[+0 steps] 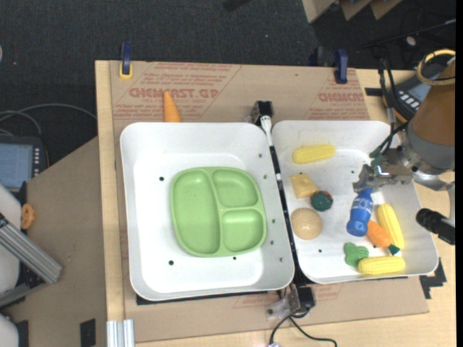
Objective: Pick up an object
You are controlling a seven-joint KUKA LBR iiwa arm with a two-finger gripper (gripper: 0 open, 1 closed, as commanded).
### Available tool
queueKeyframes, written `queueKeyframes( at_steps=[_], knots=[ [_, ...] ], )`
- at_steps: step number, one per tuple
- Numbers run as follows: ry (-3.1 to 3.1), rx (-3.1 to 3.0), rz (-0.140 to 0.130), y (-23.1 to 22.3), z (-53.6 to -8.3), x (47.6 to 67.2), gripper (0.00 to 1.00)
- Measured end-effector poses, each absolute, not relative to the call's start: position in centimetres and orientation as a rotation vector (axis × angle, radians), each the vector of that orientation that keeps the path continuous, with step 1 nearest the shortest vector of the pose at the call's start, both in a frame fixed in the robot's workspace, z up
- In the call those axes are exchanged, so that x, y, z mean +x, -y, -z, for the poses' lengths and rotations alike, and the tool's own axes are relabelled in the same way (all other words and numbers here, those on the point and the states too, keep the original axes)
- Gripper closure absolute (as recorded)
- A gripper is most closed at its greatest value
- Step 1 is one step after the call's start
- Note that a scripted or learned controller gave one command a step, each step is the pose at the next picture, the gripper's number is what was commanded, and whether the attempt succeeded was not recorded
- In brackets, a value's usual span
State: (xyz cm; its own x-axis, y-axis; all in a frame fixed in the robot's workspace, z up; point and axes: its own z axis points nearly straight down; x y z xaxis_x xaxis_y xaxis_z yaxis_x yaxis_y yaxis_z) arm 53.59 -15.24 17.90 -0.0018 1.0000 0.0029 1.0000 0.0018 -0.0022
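Camera view: gripper (370, 181) hangs over the right bin (340, 132), just above the blue bottle (359, 215); its grip state is unclear. Green tray (217, 210) sits in the left bin (145, 150).

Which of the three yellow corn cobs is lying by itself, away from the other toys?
The corn cob at the far end of the right bin. The other two sit at the near end, crowded against the carrot.

Grey arm (434, 147) with an orange band and a metallic end effector (377, 172).
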Motion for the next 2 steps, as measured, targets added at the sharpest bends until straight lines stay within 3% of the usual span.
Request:
queueKeyframes(
  at_steps=[1,2],
  knots=[
    [2.22,-2.216,-0.001,13.3,-17.0,54.0,1.0],
    [2.227,-2.228,0.005,15.2,-24.0,53.7,1.0]
  ],
)
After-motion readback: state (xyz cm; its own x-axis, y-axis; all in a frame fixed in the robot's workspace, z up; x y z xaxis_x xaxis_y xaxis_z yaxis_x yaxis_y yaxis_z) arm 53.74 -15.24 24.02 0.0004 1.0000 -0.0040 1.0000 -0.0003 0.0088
